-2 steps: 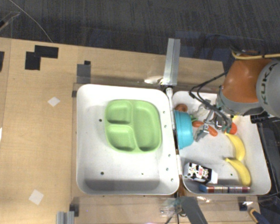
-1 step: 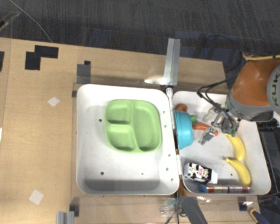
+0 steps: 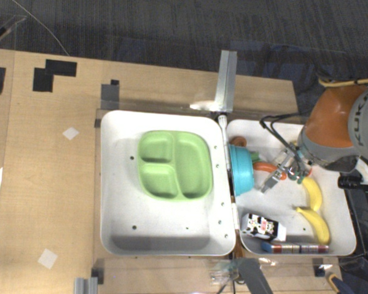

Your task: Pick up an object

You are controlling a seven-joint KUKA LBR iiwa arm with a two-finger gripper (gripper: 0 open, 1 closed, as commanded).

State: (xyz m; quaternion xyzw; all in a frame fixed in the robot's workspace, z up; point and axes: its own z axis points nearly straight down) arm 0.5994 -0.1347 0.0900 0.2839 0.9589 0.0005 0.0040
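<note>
White plastic bins are sitting side by side on the wooden tabletop (image 3: 34,184), and the camera view is showing the pick as not yet done, by my reading: nothing is hanging between the fingers (image 3: 269,181).

The arm (image 3: 339,124), grey with an orange band, is reaching in from the right bin's far right corner, and its gripper is pointing down and toward the left, over the middle of the right bin (image 3: 345,244). The fingers are looking slightly parted, with bare white floor under their tips; they are holding nothing that I can make out. They are ending just beside the blue bowl (image 3: 241,169), near its right rim, so that bowl is my guess for the thing being targeted. What is left, then, is the closing, the grip and the lift.

The left bin (image 3: 118,170) is carrying one thing: a green divided plate (image 3: 174,164) with three compartments, lying flat near the bin's middle.

The right bin is holding the rest. The blue bowl is leaning on its edge against the left wall. A small orange-brown item (image 3: 238,141) is lying near the far left corner, too small to name. A banana (image 3: 313,208) is curving along the right side. A black-and-white packet (image 3: 263,226) and a dark marker (image 3: 298,247) are lying along the near wall.
</note>
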